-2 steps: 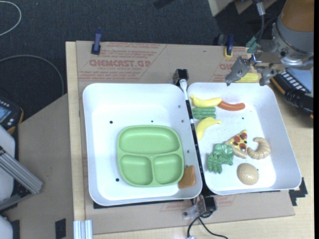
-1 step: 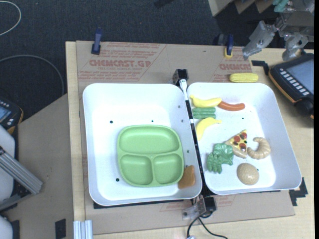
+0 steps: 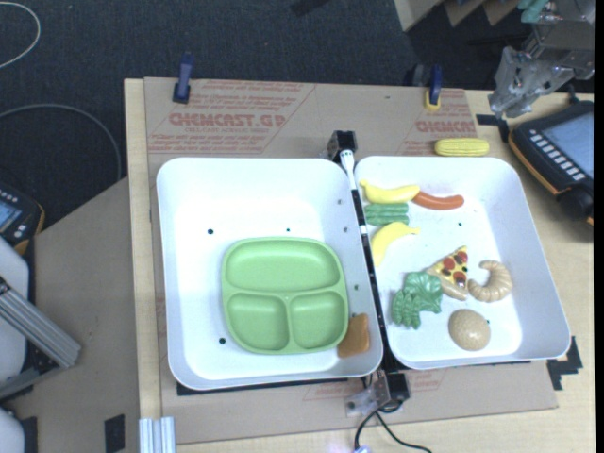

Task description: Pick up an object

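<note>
The gripper (image 3: 528,74), at the top right corner, is partly cut off and too blurred to read. The toy food lies well below and left of it in the right bin (image 3: 528,243): banana (image 3: 389,192), sausage (image 3: 439,199), pizza slice (image 3: 451,270), croissant (image 3: 491,281).

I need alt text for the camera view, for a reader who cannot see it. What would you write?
Two white bins sit side by side on a bench: the left bin holds a green divided plate and a small brown piece; the right bin holds toy foods, including two bananas, a sausage, a pizza slice and a croissant. A toy corn cob lies outside, behind the right bin.
</note>
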`<state>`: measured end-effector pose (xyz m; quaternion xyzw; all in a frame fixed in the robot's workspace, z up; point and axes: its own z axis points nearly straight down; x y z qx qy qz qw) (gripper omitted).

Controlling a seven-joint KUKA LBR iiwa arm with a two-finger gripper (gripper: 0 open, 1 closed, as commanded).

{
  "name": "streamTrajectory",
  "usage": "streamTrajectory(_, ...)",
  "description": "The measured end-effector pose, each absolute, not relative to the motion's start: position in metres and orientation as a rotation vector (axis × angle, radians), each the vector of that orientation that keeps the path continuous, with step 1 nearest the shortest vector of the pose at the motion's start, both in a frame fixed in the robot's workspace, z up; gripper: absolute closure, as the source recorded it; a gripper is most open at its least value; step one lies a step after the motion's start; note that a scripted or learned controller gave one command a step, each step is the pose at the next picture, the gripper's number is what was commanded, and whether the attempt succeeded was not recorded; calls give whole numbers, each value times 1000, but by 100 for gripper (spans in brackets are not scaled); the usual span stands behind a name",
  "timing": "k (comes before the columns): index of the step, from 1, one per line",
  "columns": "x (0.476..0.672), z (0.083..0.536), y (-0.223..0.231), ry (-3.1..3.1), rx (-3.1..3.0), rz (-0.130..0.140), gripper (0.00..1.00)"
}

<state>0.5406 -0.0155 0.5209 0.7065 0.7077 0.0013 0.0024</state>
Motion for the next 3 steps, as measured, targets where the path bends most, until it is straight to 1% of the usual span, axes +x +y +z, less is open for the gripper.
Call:
streamTrajectory(1,499,426,-32,2222,2230,-10,100)
streamTrajectory(2,478,338,24,2232,2222,-9,100)
streamTrajectory(3,480,364,55,2224,2217,4,100)
